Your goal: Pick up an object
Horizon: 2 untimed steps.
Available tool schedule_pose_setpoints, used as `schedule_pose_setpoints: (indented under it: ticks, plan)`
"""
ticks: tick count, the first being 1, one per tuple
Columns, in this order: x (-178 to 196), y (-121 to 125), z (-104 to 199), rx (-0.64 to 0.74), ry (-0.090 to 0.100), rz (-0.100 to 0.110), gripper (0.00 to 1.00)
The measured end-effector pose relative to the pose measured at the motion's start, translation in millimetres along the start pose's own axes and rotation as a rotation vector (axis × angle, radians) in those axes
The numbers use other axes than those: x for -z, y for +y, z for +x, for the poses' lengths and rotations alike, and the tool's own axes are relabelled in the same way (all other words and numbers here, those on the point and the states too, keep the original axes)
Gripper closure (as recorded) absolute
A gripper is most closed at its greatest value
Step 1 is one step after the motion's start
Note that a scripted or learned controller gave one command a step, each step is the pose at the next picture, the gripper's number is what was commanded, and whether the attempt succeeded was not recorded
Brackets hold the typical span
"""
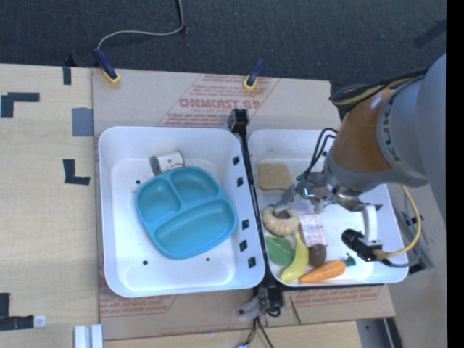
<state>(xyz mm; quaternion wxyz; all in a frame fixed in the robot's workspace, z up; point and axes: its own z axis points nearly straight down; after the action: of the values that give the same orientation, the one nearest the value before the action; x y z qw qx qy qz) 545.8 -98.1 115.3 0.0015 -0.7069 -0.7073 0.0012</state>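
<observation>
Overhead view of two white bins on a cardboard-covered bench. Left bin [116, 194]: a blue divided plate [186, 210] lies near the centre, with a small white cup [167, 161] on its side just behind it. Right bin [395, 274]: a tan sponge-like square [274, 175], a cream ring-shaped piece [280, 223], a pink-and-white packet [312, 230], a green leaf-shaped piece [279, 250], a yellow banana [297, 261], a small brown item [317, 253] and an orange carrot [323, 271] cluster in its near-left part, several touching. The arm [380, 140] covers much of this bin; the gripper [301, 194] hangs low just above the ring and packet, beside the tan square. Whether it is parted or closed cannot be told.
</observation>
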Motion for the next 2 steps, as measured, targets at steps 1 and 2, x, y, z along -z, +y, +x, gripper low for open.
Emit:
schedule_pose_setpoints:
  ticks: [1,2]
  plan:
    - [-26.3,-35.2,-27.7,-0.002,-0.004,-0.019,0.0]
    - [-16.3,-34.8,-25.6,0.0,0.001,-0.016,1.0]
